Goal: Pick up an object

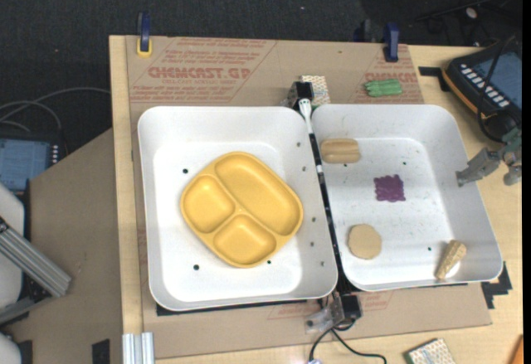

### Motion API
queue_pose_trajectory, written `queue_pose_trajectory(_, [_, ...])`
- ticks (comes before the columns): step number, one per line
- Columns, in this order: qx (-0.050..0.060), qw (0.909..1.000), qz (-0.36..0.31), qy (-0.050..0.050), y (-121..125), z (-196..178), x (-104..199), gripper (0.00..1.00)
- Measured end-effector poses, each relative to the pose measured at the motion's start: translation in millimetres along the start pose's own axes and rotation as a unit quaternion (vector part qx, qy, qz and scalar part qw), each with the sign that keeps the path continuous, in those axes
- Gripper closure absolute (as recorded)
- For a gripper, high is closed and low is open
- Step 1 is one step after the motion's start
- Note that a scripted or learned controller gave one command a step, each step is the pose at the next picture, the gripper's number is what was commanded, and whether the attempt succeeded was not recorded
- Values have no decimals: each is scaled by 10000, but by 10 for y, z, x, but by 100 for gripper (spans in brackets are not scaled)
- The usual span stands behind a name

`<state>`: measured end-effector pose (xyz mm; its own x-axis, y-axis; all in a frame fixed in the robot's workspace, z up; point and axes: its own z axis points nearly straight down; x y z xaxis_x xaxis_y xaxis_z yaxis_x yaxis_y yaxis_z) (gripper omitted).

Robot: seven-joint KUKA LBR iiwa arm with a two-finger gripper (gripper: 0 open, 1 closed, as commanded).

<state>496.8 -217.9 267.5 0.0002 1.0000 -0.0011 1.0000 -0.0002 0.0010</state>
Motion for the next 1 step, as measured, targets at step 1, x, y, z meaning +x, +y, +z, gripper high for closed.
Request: queue_pose_trajectory(1, [55,10000,-20,35,-108,957,510,0])
